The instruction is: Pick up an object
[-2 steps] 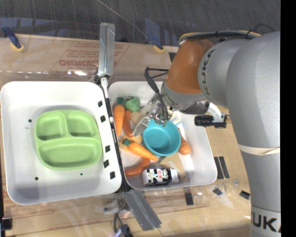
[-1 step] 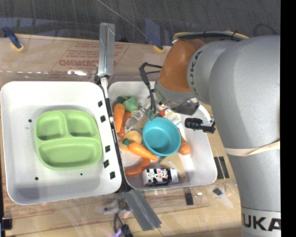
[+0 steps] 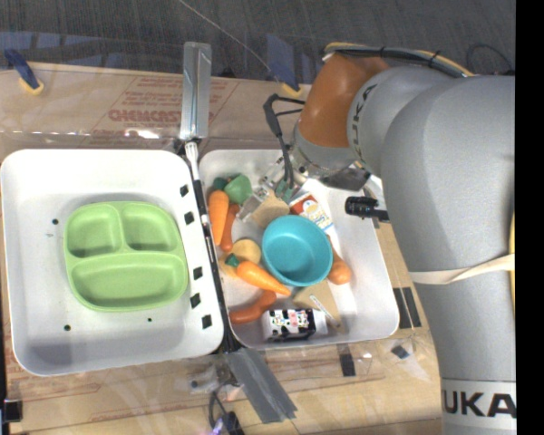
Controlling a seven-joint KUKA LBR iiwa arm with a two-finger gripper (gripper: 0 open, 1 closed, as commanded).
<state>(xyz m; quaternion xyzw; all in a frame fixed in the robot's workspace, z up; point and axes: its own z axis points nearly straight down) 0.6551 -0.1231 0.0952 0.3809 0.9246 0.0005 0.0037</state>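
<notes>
Two shallow white bins side by side: left bin (image 3: pixel 18 243) with a light green divided plastic plate (image 3: pixel 125 254); right bin (image 3: pixel 376 288) crowded with orange toy carrots (image 3: pixel 218 217) and a round teal bowl (image 3: pixel 296 250). Claw (image 3: pixel 279 184) low over the far clutter, apparently touching it; grip state impossible to tell.

The right bin (image 3: pixel 381 288) is crowded: a blue bowl (image 3: pixel 296 250), carrots (image 3: pixel 219 217) and small items leave little bare floor. The left bin (image 3: pixel 18 270) holds 1 green divided plate (image 3: pixel 125 254), with open margins around it.

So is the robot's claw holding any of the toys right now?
Gripper: down in the right bin among the toys, near the top edge; whether it is gripping anything cannot be told.
</notes>
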